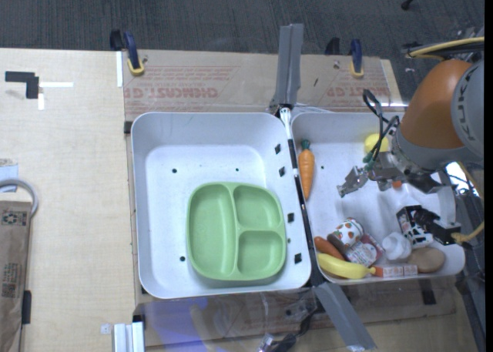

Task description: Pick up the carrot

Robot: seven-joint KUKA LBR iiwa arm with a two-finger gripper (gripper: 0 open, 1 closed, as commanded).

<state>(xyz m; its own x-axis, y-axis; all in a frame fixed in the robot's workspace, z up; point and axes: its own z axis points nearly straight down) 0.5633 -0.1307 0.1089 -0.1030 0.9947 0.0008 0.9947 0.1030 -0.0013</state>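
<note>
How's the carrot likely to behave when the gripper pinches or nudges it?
The carrot looks like a moulded toy, so probably stiff and light. Its round, tapered body seems apt to roll or slip from a pinch near the narrow tip. It lies lengthwise along the right bin's left wall, which may crowd one finger; the gripper sits to its right, apart from it.

Two shallow white bins side by side on the bench. In the left bin, a green three-compartment plastic plate. In the right bin, an orange carrot along the left wall, a yellow banana near the front.
</note>
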